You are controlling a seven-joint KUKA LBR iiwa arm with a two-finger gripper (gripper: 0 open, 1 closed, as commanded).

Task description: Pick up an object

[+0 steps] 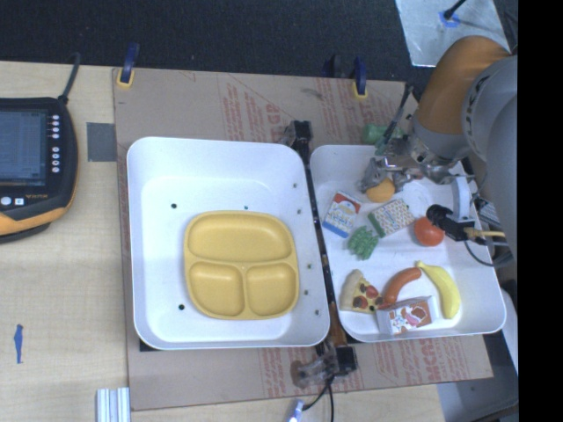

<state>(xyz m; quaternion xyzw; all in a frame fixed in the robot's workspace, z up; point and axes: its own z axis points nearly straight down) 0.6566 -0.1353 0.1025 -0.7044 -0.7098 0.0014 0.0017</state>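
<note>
Seen from above the bench, the grey arm with its orange band reaches in from the right and sets its gripper [384,176] low over the far corner of the right bin [489,322], right at a small orange object [381,190]; whether the jaws are released or clenched cannot be told. Nearer in that bin lie a tomato [428,231], a banana [442,287], a sausage [403,283], a pizza slice [358,292], a green piece [361,242] and small packets. The left bin [154,236] carries a yellow divided plate [240,264].
</note>
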